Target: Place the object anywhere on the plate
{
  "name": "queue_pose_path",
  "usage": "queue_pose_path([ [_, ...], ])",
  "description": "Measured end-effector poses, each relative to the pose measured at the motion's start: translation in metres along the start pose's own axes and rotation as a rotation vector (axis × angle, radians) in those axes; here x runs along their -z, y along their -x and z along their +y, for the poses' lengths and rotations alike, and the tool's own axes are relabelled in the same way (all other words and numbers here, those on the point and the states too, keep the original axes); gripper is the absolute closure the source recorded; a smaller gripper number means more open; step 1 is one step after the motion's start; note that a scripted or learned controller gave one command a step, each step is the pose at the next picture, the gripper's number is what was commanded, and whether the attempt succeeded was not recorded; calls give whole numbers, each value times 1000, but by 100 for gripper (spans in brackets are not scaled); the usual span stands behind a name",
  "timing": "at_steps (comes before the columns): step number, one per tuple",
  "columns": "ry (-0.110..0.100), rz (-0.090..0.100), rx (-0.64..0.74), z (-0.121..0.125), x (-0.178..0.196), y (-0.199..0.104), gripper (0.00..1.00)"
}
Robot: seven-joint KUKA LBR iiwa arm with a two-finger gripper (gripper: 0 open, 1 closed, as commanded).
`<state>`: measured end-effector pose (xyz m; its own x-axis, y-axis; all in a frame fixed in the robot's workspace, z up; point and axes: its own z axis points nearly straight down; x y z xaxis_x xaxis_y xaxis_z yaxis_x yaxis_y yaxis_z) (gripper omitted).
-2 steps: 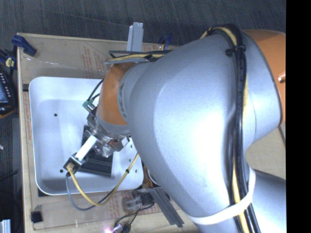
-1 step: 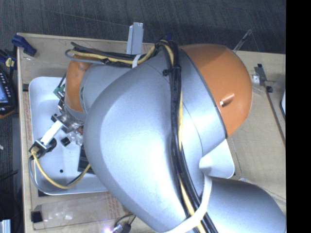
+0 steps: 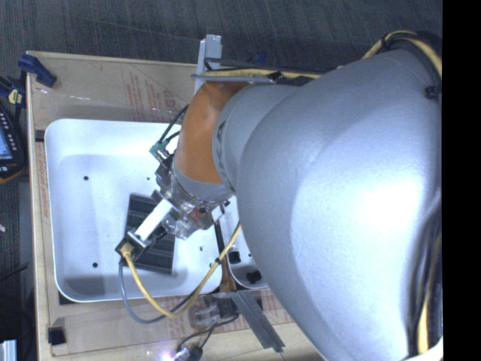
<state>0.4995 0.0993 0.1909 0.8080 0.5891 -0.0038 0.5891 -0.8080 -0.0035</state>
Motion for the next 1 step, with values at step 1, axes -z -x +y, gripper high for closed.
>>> queue_pose_path([
  [1, 1, 4, -189, 5, -99, -91, 100],
])
